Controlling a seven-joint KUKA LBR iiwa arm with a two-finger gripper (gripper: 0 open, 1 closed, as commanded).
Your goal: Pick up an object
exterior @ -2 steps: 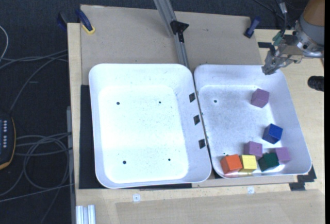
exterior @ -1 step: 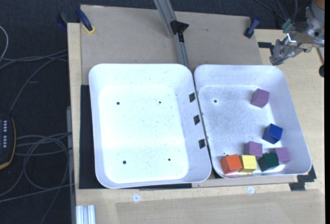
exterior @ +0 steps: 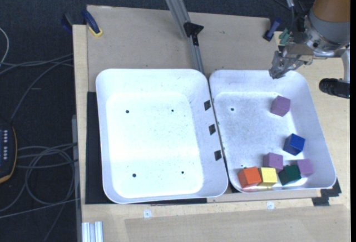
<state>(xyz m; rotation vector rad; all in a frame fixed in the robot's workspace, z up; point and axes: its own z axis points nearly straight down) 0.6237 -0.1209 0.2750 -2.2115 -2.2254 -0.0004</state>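
Overhead, a grey robot arm's two-finger claw hangs over the far rim of the right shallow white plastic bin.
Whether it is clenched cannot be told. Just below it lies a purple cube; farther below, a blue cube.

Bins: we see the left bin just beside the right bin.
Blocks: in the right bin, one block sits toward 12 o'clock; a cluster crowds 6 o'clock.
Gripper: above the right bin's 12 o'clock rim.
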